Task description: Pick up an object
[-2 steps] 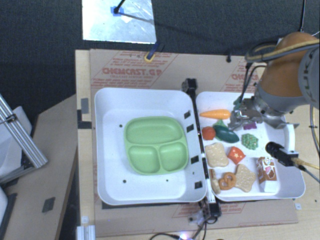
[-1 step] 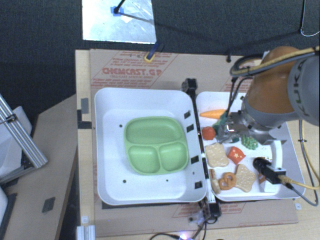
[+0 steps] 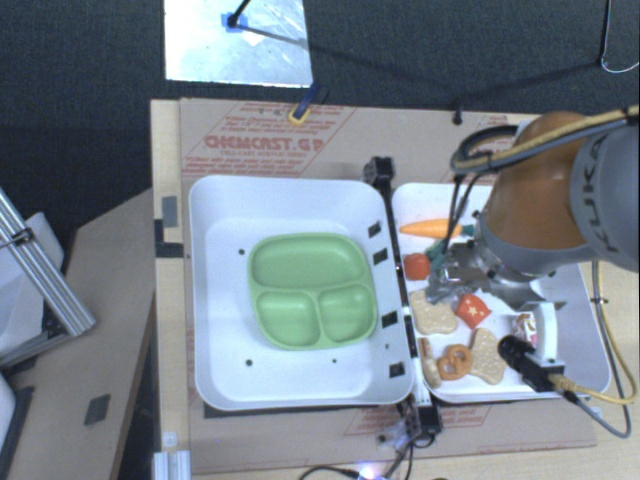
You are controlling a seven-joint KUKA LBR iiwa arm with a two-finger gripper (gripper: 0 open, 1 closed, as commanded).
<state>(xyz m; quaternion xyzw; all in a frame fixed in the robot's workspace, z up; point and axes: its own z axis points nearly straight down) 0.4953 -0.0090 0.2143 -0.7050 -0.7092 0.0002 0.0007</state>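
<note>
Camera view, my arm: I'm reaching in from the right, grey body and orange band hanging over the right bin [image 3: 597, 363], wrist pointed down into its left half.
Camera view, my hand: my hand [image 3: 447, 280] is low in the right bin, right among the toys, near the bin's left wall. From up here my own wrist covers the working end, so I cannot tell if it's open or closed, and I see nothing clearly caught in it.
Camera view, candidates: plenty to choose from. An orange carrot [image 3: 428, 228] lies on the far side of the bin, a small red tomato-like piece [image 3: 416, 265] sits just left of my hand, a red block with a star [image 3: 473, 310] just on its near side, touching a pale cookie shape [image 3: 433, 317].
Camera view, nearer pile: a brown pretzel [image 3: 452, 361] and a tan bone-shaped biscuit [image 3: 487, 358] lie close together by the near rim.
Camera view, left bin: the left bin [image 3: 220, 268] holds a green divided plate [image 3: 306, 290], well apart from me.
Camera view, bench: both bins rest side by side on the bench [image 3: 170, 408].
Progress: I'd call it the approach-or-grasp stage; every toy I can see lies on the bin floor, nothing lifted.
Left to do: get a firm grip on one piece, likely the tomato or star block, then raise it clear.
</note>
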